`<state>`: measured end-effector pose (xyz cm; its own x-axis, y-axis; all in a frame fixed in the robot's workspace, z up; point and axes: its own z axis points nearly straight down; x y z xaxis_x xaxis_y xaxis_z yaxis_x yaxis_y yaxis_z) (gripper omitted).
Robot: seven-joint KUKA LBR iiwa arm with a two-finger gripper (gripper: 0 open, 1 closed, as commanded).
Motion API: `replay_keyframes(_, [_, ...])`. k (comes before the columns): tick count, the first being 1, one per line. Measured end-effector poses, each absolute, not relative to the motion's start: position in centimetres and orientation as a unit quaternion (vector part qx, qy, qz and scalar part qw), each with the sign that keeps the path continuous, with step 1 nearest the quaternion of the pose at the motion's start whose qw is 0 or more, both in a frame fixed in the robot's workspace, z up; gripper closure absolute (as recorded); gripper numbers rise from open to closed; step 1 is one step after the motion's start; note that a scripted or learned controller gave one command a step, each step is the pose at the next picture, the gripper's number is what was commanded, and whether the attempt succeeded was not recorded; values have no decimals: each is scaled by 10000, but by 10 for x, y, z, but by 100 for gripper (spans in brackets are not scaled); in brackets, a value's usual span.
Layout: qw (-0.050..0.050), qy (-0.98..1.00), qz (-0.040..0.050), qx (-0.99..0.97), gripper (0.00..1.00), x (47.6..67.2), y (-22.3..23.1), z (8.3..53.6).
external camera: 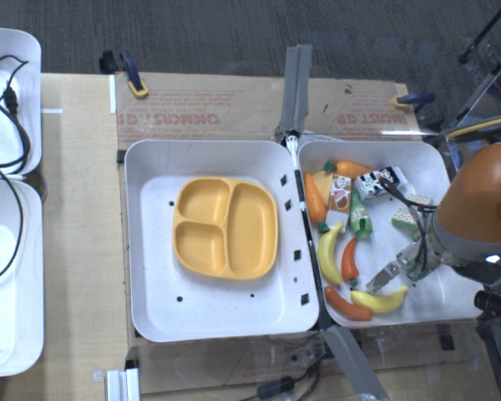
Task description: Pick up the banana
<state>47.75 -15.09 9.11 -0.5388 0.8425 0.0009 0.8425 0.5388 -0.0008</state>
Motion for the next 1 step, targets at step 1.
replay_keyframes(1, [2, -8766, -3, -4812, 100, 478, -151, 100])
